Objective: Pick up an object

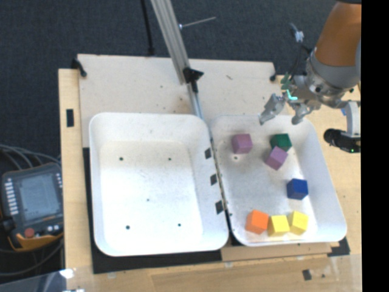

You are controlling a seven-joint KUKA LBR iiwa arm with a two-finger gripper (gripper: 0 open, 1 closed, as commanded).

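A handheld control pendant is sitting at the far left of the frame, off the worktop. The left bin is lying in the centre-left, its whole floor offering open room. A metal pole is slanting down from the top of the frame to the gap between the two bins. The right bin is butting against the left one, and all the blocks are lying in it. A purple block is sitting in the bin's upper left, with bare floor around it. A second purple block is lying to its lower right, just beside a green block above it. A blue block is standing alone nearer the right wall. Along the bottom edge an orange block, a yellow block and another yellow block are crowding in a row, touching or nearly so. The gripper is hovering over the bin's upper rim in the upper right of the frame, its fingers spread apart and holding nothing, just above the green block.
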